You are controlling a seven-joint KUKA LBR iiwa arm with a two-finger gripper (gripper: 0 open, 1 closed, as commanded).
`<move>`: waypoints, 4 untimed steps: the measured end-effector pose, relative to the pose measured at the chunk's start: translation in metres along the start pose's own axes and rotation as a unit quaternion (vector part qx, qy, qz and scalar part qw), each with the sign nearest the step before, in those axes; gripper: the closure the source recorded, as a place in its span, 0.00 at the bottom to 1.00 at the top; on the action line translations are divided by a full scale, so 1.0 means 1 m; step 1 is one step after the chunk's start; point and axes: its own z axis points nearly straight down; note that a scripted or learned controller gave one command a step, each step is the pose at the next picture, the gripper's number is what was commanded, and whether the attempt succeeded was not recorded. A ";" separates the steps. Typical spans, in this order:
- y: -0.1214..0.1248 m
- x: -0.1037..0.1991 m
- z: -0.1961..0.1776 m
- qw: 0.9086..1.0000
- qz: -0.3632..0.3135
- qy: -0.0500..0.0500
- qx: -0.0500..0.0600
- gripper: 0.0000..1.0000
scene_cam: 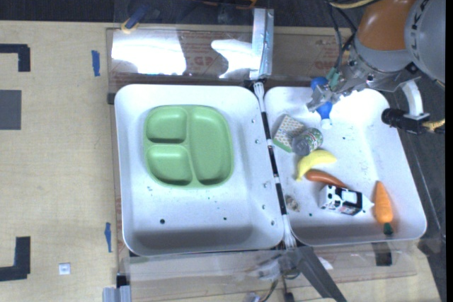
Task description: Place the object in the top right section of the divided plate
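Fingers (322, 97) hang at the right bin's (407, 173) far rim, their grip unclear; green divided plate (189, 145) sits well apart.

The arm (410, 10) runs off the right edge — end effector (324, 97) fingers too small to read.

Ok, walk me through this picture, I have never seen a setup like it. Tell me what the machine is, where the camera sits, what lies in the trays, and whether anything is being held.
The single camera sits above a bench and looks down at a slant. The grey arm with the orange band is a robot reaching in from the right. Its gripper hangs over the back of the right bin, with something blue at its tip; a hold cannot be confirmed. That bin holds a banana, a carrot, a small can, a patterned packet and a black and white item. The left bin holds a green divided plate, its sections bare.
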 end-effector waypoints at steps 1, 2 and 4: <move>-0.046 0.066 -0.012 1.000 0.013 0.002 0.002 1.00; -0.098 0.157 -0.012 0.997 0.082 0.002 0.003 1.00; -0.116 0.149 -0.062 0.982 0.191 0.001 0.002 1.00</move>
